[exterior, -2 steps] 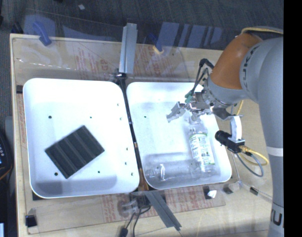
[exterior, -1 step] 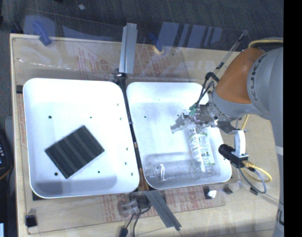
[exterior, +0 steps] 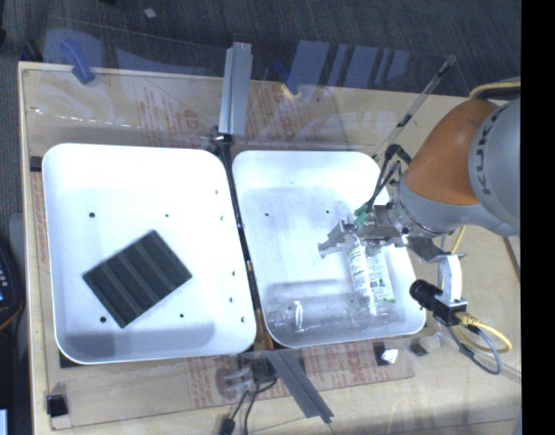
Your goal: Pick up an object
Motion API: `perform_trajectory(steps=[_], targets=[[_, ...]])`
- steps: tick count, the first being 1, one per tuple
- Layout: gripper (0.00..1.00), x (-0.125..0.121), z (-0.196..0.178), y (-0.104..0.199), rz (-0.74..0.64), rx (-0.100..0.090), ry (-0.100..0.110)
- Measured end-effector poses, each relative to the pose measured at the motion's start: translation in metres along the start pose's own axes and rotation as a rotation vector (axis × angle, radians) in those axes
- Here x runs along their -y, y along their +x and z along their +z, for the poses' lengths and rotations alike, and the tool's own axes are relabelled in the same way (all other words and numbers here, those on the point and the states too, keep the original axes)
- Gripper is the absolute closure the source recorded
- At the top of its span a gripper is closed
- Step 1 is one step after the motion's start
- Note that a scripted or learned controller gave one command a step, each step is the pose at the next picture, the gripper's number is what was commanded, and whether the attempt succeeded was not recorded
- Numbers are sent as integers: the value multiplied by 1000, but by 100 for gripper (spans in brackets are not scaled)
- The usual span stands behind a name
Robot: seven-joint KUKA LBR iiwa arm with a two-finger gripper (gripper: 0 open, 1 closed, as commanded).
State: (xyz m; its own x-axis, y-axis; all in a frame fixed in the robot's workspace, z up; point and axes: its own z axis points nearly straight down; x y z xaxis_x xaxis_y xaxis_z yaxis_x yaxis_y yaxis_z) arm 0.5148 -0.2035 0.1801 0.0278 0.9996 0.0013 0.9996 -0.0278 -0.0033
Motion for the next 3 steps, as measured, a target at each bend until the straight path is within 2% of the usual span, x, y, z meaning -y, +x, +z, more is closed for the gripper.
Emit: perform_trajectory(steps=[1,2,3], targets=[[0,0,27,-3,-41,-1,1],[0,16,8,-6,-66,-2,1],[0,37,28,-7,-55,0,-2]])
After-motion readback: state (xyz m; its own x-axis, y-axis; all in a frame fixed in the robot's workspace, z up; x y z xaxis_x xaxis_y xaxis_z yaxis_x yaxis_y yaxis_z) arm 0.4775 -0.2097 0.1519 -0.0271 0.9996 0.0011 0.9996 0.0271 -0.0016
